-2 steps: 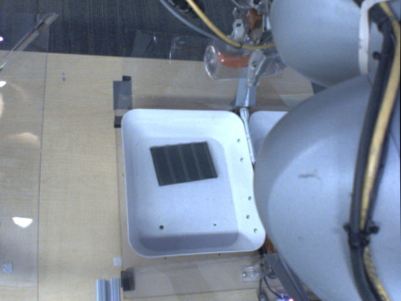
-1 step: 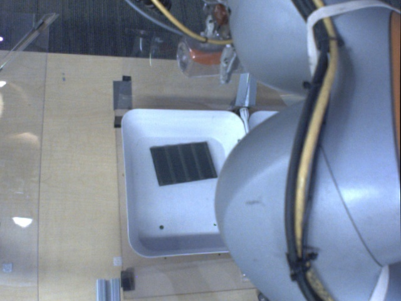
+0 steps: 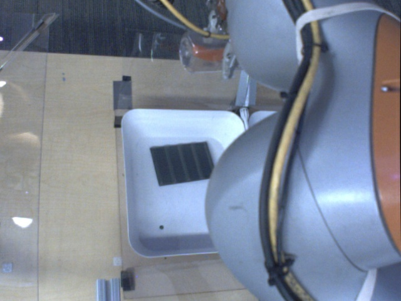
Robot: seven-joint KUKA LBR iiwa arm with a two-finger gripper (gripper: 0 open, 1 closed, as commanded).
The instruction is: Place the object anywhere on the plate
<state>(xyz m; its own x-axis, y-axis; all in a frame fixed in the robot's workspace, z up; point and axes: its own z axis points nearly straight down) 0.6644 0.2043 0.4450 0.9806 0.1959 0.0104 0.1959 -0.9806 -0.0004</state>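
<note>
Camera view: arm bulk hides most of the scene — hand state can't tell. Left bin holds a dark ribbed plate; object's location unclear, likely occluded.

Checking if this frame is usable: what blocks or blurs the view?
Camera view: the arm looms close and soft, covering the right half; the left bin and its dark ridged plate stay fairly sharp; faint glare patches lie on the bench at left.
</note>
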